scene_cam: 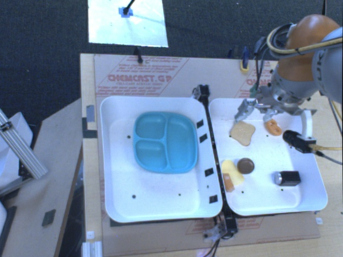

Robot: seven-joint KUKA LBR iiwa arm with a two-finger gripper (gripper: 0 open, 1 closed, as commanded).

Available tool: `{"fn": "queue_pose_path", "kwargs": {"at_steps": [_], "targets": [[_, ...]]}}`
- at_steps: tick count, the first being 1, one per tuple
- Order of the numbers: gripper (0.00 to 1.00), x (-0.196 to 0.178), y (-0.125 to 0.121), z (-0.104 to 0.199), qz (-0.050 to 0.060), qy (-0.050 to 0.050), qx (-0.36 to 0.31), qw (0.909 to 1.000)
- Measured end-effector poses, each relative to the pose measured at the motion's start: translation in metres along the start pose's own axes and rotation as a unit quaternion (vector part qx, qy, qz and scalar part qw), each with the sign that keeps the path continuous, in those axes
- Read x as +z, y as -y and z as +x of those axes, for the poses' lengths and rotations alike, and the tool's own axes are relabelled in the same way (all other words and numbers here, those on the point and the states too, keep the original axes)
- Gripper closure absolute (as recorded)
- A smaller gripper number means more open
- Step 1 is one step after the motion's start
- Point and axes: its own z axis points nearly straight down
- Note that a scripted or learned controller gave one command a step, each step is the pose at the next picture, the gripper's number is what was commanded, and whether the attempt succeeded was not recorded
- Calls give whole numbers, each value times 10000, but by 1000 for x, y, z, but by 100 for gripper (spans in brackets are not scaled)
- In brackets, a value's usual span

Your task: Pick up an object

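A blue divided plate (pixel 164 142) lies in the left bin (pixel 115 197). In the right bin (pixel 311 197) sit a yellow piece (pixel 230 170), a brown disc (pixel 246 166), a tan toast slice (pixel 243 133), an orange ring (pixel 273 127) and a black block (pixel 289 178). The gripper (pixel 256 109) hangs above the toast, fingers spread, holding nothing.

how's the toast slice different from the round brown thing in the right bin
The toast slice is tan and roughly square with a rounded top; the round brown thing is dark brown and circular. The toast slice is the larger of the two. The toast slice lies toward the bin's far side, just below the tool; the round brown thing lies nearer the middle, beside a yellow piece. Both lie flat in the right bin.
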Motion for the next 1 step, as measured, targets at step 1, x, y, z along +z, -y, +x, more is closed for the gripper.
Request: {"fn": "queue_pose_path", "kwargs": {"at_steps": [1], "targets": [[0,-8,-3,0,-68,4,-9,10000]]}}
